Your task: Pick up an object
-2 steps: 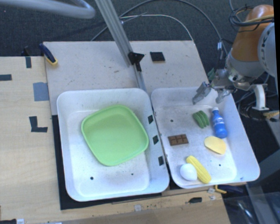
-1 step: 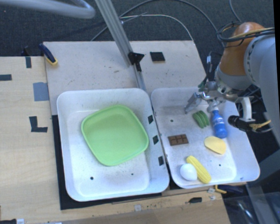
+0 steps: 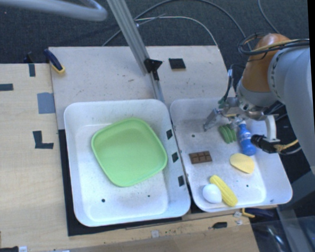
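Observation:
The right bin [image 3: 273, 193] holds several small objects. A green ridged piece [image 3: 229, 134] lies beside a blue bottle [image 3: 246, 142] near the bin's far right. In front of them are a yellow wedge [image 3: 243, 163], a brown chocolate bar [image 3: 200, 157], a yellow corn cob [image 3: 224, 190] and a white egg [image 3: 210, 193]. My gripper [image 3: 222, 123] hangs open over the bin's far side, just above the green piece's far end. One grey finger [image 3: 209, 123] points left. Nothing is between the fingers.
A green square plate [image 3: 128, 150] lies in the left bin [image 3: 82, 207]. A slanted metal pole [image 3: 136, 41] rises behind the bins. The arm's grey body and orange band [image 3: 260, 68] stand over the right bin's far right corner, with cables there.

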Available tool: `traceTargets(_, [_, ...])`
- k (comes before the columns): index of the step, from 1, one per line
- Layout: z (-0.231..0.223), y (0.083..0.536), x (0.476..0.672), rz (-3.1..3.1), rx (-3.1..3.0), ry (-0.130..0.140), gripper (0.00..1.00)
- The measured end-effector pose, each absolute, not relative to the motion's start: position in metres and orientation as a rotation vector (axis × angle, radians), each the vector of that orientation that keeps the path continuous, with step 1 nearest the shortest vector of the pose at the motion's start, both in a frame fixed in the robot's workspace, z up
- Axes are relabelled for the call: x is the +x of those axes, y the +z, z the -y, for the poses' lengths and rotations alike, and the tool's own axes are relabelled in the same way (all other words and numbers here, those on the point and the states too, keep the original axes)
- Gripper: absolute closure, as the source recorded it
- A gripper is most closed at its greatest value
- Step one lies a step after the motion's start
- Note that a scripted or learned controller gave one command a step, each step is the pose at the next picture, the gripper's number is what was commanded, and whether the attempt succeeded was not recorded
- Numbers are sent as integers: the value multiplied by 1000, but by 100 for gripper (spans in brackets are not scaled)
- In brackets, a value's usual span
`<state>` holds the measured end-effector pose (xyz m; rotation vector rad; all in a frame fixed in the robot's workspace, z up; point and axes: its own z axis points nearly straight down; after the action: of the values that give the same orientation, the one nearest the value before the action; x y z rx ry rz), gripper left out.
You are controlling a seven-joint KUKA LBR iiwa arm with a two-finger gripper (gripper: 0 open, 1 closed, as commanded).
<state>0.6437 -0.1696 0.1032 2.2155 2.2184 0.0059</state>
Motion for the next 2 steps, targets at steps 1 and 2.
traceTargets(1, [171,114,644,-2216,2214,5,100])
traceTargets(2, [168,177,644,-2219,2218,4,100])
